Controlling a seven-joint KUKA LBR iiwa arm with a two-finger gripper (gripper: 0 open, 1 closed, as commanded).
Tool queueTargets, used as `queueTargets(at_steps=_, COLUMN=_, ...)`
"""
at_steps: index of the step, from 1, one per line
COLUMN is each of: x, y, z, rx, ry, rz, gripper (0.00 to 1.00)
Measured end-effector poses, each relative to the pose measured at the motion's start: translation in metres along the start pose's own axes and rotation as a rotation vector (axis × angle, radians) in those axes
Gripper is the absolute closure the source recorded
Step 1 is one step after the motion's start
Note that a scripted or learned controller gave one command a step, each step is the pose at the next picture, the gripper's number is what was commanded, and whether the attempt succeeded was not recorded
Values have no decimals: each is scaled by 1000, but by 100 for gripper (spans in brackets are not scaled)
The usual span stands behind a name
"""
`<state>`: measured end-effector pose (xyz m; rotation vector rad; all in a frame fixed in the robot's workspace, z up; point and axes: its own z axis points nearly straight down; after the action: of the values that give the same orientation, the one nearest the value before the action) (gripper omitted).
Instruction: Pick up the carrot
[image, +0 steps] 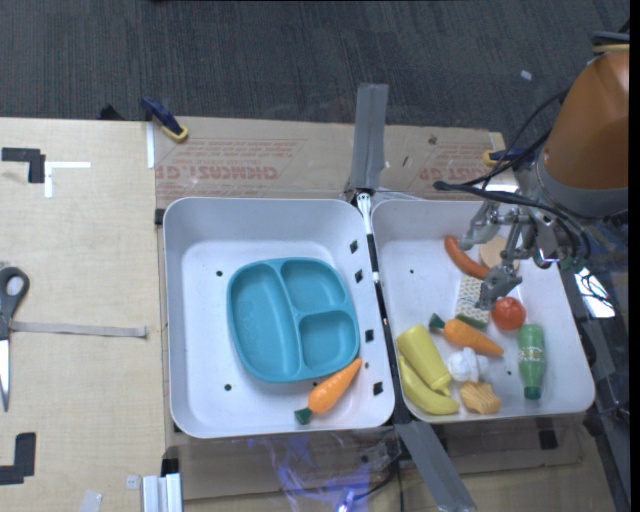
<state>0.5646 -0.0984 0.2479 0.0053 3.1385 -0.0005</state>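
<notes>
The blue divided plate (293, 319) sits in the left bin (190, 300), and one carrot (332, 390) lies at the plate's lower right corner, leaning onto its rim — green tip pointing down-left. A second carrot (470, 336) lies in the right bin (420, 255), well right of the plate, between a yellow bottle (424, 358) and a red tomato (508, 313). The gripper (497, 285) hangs over that right bin, just above and right of the second carrot, far from the one by the plate; how far its jaws are parted cannot be told, and nothing is seen in its hold.
</notes>
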Motion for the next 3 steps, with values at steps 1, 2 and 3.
queueTargets(at_steps=1, x=33, y=42, z=55, rx=0, ry=0, rz=-248, gripper=0)
queueTargets(at_steps=2, x=27, y=-52, z=155, rx=0, ry=0, rz=-62, gripper=0)
queueTargets(at_steps=3, x=74, y=-7, z=155, rx=0, ry=0, rz=61, gripper=0)
